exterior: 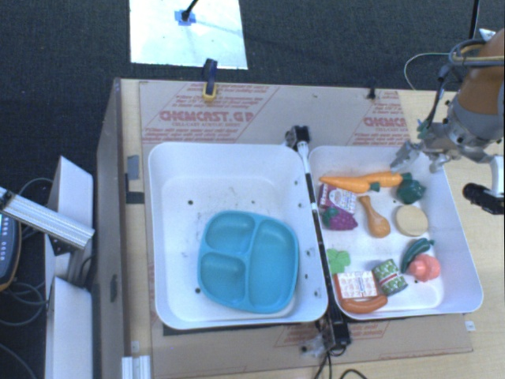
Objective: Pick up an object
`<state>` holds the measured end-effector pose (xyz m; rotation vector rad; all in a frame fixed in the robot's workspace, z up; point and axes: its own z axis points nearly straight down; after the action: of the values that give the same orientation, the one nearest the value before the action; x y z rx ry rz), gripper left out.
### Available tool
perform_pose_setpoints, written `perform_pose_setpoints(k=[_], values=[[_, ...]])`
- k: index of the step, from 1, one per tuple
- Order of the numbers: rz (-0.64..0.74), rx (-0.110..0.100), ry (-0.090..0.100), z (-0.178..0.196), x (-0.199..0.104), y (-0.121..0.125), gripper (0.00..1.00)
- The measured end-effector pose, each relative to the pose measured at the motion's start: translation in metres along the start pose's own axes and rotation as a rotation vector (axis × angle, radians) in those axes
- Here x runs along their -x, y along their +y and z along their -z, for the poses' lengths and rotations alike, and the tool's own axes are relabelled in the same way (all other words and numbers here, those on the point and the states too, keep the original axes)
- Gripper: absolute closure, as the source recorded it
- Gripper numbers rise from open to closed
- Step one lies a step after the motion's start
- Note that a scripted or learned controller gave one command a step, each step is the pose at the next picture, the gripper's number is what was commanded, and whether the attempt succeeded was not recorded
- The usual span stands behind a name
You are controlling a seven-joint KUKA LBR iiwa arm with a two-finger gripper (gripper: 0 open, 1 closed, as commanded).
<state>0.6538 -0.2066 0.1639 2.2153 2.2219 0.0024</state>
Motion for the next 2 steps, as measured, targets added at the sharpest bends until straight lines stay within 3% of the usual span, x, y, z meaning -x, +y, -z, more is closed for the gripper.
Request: perform_pose_setpoints(k=[1,2], values=[[0.0,-0.006,0.002,-0.0811,-0.0008,-0.0013,0.0],[0.002,-0.011,0.002,-0.0779,-0.0002,0.0037,0.0]])
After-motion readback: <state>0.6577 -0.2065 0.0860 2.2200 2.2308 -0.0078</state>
